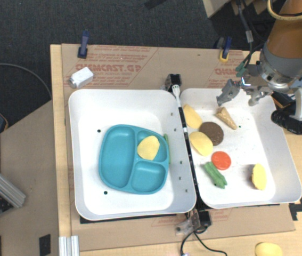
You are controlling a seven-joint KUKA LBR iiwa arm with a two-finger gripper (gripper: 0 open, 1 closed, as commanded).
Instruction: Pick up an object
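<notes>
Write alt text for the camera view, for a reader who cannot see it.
The gripper hangs open over the right bin, above a tan wedge, holding nothing. That bin also has yellow pieces, a brown disc, a red disc and a green piece; the left bin bears a blue divided plate.

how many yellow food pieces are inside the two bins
4. One on the blue plate at in the left bin; three in the right bin: two by the divider, one near the front.
</notes>
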